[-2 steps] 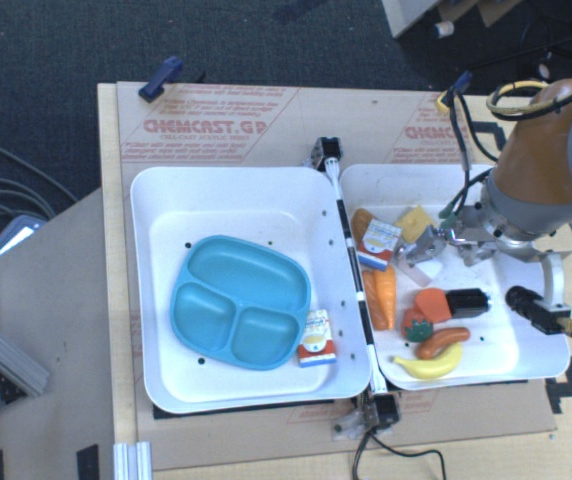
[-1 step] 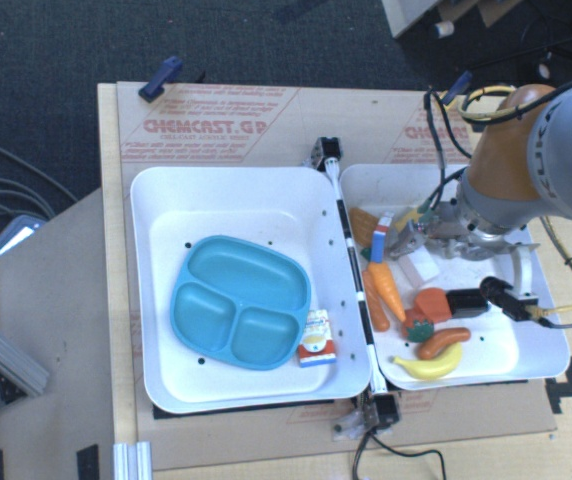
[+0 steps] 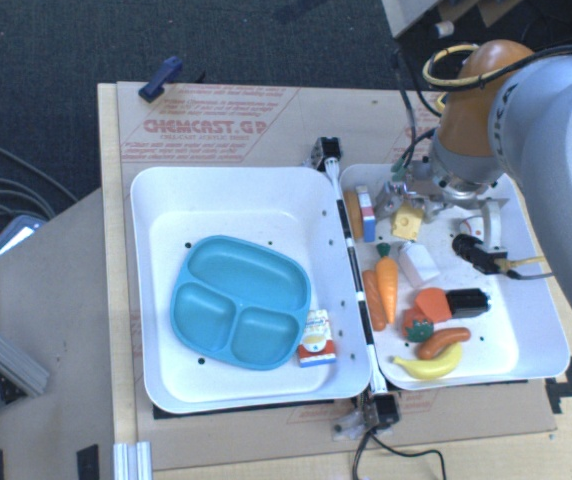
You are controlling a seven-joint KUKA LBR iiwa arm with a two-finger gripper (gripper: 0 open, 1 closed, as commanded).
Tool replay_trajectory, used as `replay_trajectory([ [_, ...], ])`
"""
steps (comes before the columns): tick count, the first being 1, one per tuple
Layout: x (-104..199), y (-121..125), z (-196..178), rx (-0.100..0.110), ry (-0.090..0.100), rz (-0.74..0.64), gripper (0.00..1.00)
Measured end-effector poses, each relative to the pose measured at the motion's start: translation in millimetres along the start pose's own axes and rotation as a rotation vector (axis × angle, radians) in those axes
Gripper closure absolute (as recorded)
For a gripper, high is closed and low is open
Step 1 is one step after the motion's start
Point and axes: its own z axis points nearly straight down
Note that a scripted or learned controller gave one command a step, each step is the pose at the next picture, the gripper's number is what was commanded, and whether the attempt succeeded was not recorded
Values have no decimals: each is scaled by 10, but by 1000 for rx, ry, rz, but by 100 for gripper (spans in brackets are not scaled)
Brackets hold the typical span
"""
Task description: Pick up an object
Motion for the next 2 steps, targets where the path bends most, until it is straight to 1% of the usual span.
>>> replay_trajectory([
  [1,30,8,-99,-2,5,-2,100],
  [2,380,-740,-1336,-2,8,-3,100],
])
